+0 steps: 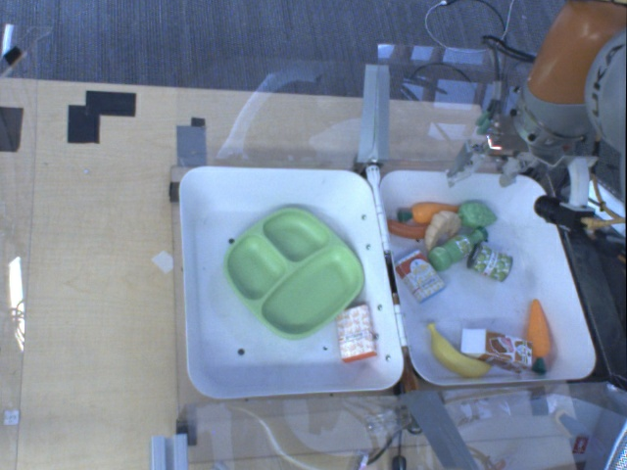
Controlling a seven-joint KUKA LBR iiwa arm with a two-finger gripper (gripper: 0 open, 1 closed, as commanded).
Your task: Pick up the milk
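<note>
approach step: grey two-finger gripper (487,163) open, empty, above right bin's far edge; next, descend on small red-white milk carton (421,275).

Two shallow white bins stand side by side: the left bin (206,262) and the right bin (568,292). One green divided plate (294,272) with three compartments lies in the left bin. Two small cartons: one (357,333) in the left bin, one (419,276) in the right (which of them is the milk cannot be read from the print). Two carrots, one (431,211) at the far side of the right bin, one (538,329) at its near right. One banana (453,354). One green bottle (457,250). One green can (490,262). One leafy green item (477,213). One pale beige item (442,229). One brown packet (509,349). One gripper (487,164).
</note>
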